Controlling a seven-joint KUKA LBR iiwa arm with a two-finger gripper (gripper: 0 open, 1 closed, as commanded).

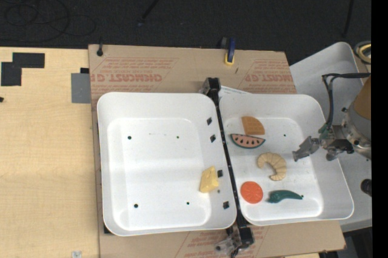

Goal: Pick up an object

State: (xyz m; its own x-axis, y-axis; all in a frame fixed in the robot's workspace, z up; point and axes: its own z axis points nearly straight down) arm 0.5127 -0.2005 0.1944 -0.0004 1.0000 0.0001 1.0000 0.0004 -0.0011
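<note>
The gripper [307, 148] hangs over the right white bin [330, 205], fingers spread, pinching nothing. Just beside it lies a pale curved croissant-shaped toy [273, 165], near the bin's middle.

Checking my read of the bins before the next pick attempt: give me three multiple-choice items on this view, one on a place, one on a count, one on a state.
1. Where does the yellow piece lie?
A. In the left bin, near the divider
B. In the right bin, beside the croissant
C. On the cardboard outside the bins

2. How many things lie in the right bin?
A. Three
B. Five
C. Seven

3. How does the gripper stand to the croissant?
A. Clamped on it
B. Apart from it, to its right over the right bin
C. Over the left bin

Answers: 1 A, it rests by the left bin's right wall. 2 B, bread slice, watermelon slice, croissant, red round piece and green pepper. 3 B, bare bin floor shows between them.
</note>
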